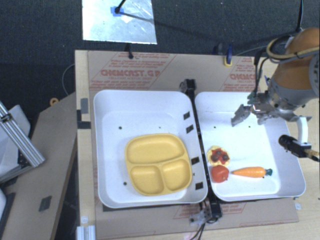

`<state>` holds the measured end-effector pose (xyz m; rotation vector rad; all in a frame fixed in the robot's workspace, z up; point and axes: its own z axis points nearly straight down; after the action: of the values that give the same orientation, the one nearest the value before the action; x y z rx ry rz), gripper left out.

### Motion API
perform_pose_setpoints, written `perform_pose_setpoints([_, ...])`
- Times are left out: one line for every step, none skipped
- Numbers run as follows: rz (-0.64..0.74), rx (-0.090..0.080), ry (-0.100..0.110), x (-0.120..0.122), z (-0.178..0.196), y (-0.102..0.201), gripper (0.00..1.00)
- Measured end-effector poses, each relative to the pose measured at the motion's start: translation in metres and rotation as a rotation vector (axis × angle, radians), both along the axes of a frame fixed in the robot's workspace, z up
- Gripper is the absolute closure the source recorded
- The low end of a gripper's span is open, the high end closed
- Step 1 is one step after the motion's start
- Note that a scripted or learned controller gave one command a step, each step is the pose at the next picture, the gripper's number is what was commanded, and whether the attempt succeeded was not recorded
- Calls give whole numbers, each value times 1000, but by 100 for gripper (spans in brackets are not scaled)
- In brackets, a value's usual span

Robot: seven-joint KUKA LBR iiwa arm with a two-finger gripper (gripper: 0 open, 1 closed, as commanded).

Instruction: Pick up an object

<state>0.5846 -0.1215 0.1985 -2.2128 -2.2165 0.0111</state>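
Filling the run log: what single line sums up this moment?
tool: above right white bin | toy orange carrot, red tomato: lying in bin | yellow divided tray: left bin

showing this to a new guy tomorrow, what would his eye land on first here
Most likely the yellow divided tray, lying alone in the left bin. Next, the bright food toys bunched at the near edge of the right bin: an orange carrot, a red tomato and a small pizza-like piece just behind it. Then the grey and orange arm coming in from the right, its hand over the far part of that bin.
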Motion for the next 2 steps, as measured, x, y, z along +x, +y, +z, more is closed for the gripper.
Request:
perform_pose_setpoints([2, -2, -13, 3, 7, 0, 0])
perform_pose_setpoints([3, -1, -10, 7, -36, 5, 0])
